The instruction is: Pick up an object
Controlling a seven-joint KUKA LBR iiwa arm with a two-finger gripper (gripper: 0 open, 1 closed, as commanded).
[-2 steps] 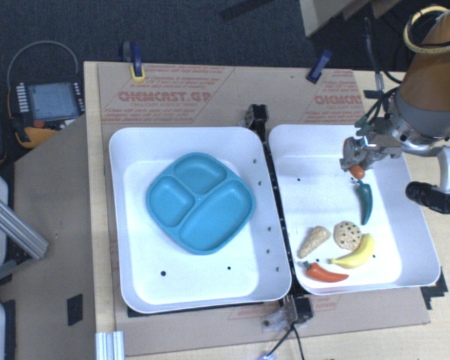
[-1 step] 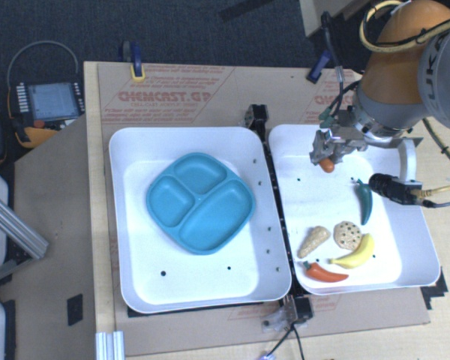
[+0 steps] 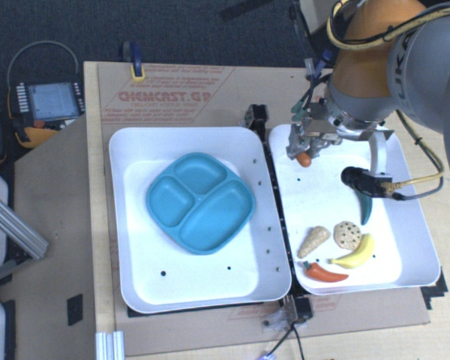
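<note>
- The end effector [image 3: 303, 153] hangs over the far corner of the right bin [image 3: 412, 272], clamped on a small orange object [image 3: 304, 159].
- Toward the near rim of that bin lie a cookie [image 3: 347, 235], a banana [image 3: 356, 254], a red pepper [image 3: 326, 273] and a beige piece [image 3: 313, 241].
- Left of that bin, another bin holds a blue divided plate [image 3: 201, 202].

Our arm [image 3: 405, 51]: grey, orange band above wrist, reaching in from right; gripper [image 3: 303, 154] pointed down, a small orange piece between its fingertips.
</note>
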